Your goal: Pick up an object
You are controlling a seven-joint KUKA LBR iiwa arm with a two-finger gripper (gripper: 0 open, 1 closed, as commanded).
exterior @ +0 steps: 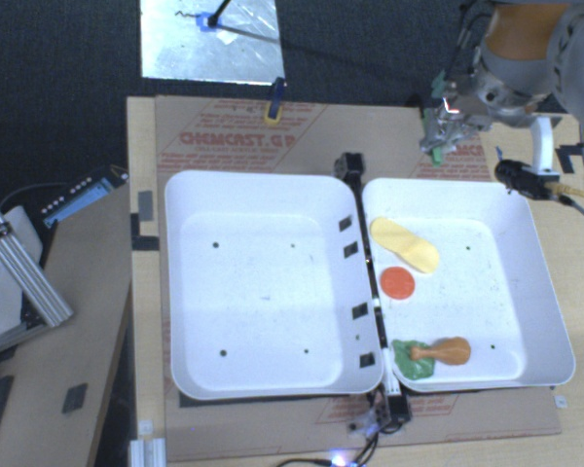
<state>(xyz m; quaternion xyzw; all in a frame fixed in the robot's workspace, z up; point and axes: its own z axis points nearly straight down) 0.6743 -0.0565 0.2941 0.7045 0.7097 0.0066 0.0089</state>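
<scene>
The right bin (526, 251) holds a pale yellow oblong piece (405, 244) near its left wall, a flat red-orange disc (398, 282) just below it, and a brown drumstick-shaped piece (442, 351) lying on a green piece (407, 358) at the front left corner. My gripper (441, 140) hangs above the bench behind the right bin's back rim, well away from these objects. Nothing shows between its fingers, and how they stand is too small to read.
The left bin (263, 280) sits beside the right one, joined by a black clamp strip (368, 261). A shiny metal sheet (212, 25) lies at the back left. A black fitting (526, 178) juts over the right bin's back right corner.
</scene>
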